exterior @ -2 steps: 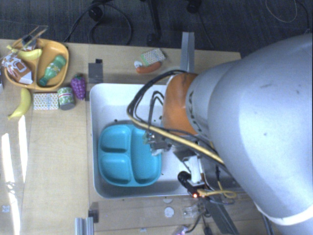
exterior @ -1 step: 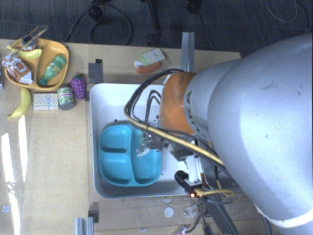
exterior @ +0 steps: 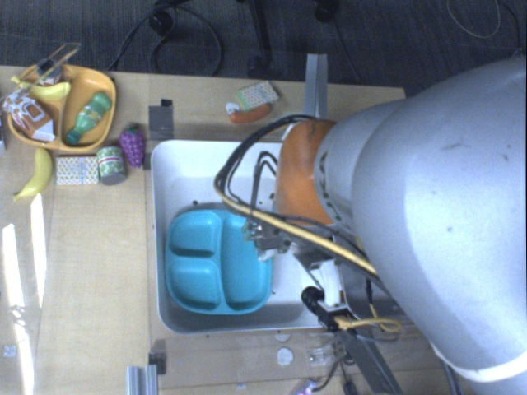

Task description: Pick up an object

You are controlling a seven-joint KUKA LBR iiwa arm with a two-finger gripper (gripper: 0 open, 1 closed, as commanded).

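A turquoise divided tray (exterior: pixel 216 260) was seen lying flat in the white bin (exterior: pixel 177 167), toward the bin's near-left part, its right edge tucked under the arm's wrist. It was moulded of smooth plastic with rounded corners and parted by raised ribs into compartments, two smaller ones at the left and a larger one at the right. No writing could be read on it.

The gripper (exterior: pixel 265 239) was placed at the tray's upper right edge, just above or against it; contact could not be judged, and whether anything was pinched could not be told, since the end of the gripper was masked by cables and metal fittings. The right half of the view was blocked by the grey arm (exterior: pixel 436 212), with its orange band (exterior: pixel 298 175) over the bin and looped black and yellow cables (exterior: pixel 247 179) hanging before it.

On the wooden bench (exterior: pixel 90 286), well apart to the left, a yellow bowl (exterior: pixel 105 85) was set holding a green bottle (exterior: pixel 87 116) and other toy foods. Beside it were laid a banana (exterior: pixel 34 174), a small patterned box (exterior: pixel 76 170), a small can (exterior: pixel 110 164) with an unreadable label, and a bunch of purple grapes (exterior: pixel 132 144). Beyond the bin's far rim a hot dog (exterior: pixel 249 112) and a small card-like packet (exterior: pixel 256 95) were lying, its print too blurred to be read.
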